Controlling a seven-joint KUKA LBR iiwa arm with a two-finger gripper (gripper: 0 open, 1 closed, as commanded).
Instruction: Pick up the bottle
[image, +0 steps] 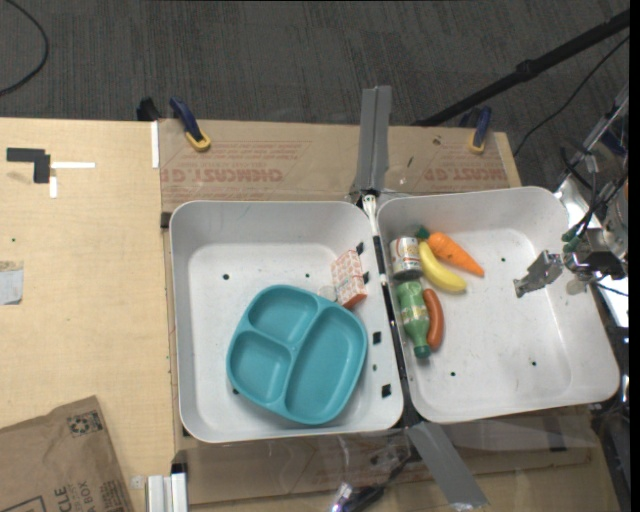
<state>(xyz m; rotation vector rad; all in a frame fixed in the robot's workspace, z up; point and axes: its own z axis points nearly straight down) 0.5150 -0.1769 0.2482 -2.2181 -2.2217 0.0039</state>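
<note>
Bottle first: I've got the green plastic bottle (413, 314) lying on its side in the right white bin (520, 390), pressed close along that bin's left wall, its cap end pointing toward the near edge. Touching its right side is a red sausage-shaped toy (433, 315), lying parallel to it. At the bottle's far end sits a small silver tin can (404, 257), and just right of the can I see a yellow toy banana (441, 270) with an orange toy carrot (456, 253) resting against it.

Pincer (537, 273) next: it hangs over the right part of the same bin, well apart from the bottle, with bare white floor between them. Its fingers look parted with nothing between them, though they are small in my view.

Over in the left white bin (200, 330) lies a teal three-compartment plastic plate (297, 354), and a small red-and-white patterned packet (348, 278) sits at the plate's far-right rim, near the divider between the bins.

Both bins rest on the table (80, 300), with brown cardboard (270, 165) behind them held by two blue clamps.
</note>
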